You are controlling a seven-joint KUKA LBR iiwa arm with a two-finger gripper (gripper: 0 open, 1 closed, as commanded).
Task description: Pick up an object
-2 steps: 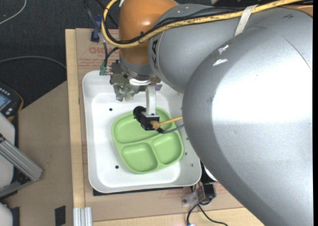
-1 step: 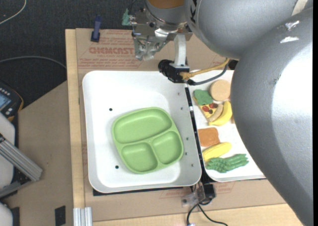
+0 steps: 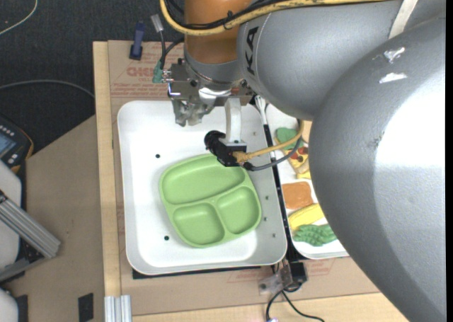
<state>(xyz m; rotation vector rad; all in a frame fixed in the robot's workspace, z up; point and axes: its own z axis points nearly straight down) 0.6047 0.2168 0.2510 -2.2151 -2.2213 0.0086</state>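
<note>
Starting at the left: looking down on a brown surface (image 3: 106,172) and finding a small blue item (image 3: 136,41) lying near its far edge. Moving right and meeting the left white bin (image 3: 138,172), holding a green plate (image 3: 209,200) with three compartments, lying flat toward the bin's near right part. Finding the claw (image 3: 190,112) hanging over the far side of this bin, beyond the green plate and apart from it, pointing down; not being able to tell whether released or clenched, and seeing nothing gripped in it. Noting a black cable fitting (image 3: 223,149) dangling just beside the plate's far rim. Following the orange band (image 3: 219,9) up into the grey arm (image 3: 368,101), sweeping in from the right. Ending at the right white bin (image 3: 301,250), largely hidden under the arm, with toy food pieces (image 3: 306,214) in green, orange and yellow lying close together along its left side.
</note>
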